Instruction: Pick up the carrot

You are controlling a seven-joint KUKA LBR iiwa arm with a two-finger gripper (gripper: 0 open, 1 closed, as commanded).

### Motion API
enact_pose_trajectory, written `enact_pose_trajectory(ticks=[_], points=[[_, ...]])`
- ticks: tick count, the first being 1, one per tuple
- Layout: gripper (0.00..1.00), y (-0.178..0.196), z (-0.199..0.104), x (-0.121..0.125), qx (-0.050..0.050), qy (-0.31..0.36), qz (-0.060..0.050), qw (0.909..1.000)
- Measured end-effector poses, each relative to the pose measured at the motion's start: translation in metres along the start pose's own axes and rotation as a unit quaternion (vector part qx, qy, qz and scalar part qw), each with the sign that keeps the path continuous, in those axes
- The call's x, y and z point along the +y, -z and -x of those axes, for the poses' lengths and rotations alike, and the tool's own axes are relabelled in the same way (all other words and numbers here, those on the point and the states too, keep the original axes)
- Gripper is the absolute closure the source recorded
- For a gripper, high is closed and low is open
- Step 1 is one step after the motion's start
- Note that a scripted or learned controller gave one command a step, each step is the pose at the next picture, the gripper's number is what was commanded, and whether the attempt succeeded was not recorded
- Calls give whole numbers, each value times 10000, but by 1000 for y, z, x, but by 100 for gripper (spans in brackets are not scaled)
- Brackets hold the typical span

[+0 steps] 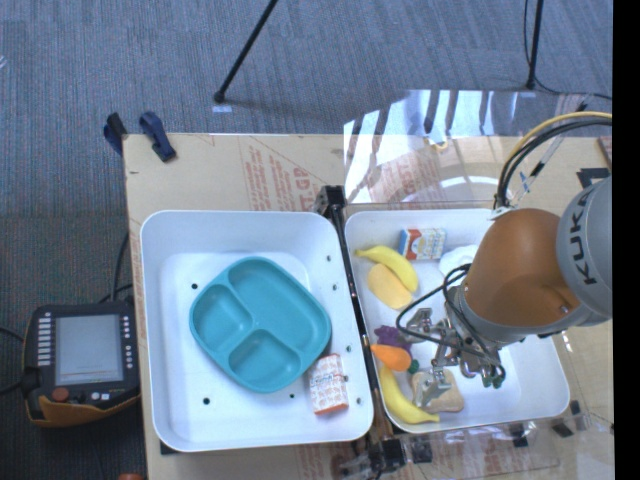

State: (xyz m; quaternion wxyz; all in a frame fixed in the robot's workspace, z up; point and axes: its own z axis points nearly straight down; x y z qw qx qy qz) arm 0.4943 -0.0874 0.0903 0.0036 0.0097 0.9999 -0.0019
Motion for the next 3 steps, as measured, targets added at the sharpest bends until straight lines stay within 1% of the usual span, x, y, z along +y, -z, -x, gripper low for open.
enact_pose_trajectory(ticks=[1,2,3], points=[[0,-3,57,7,20,-557,26,9984],[0,-4,50,4,54,-2330,13,9725],[100,7,52,5,35,-2306,13,9730]])
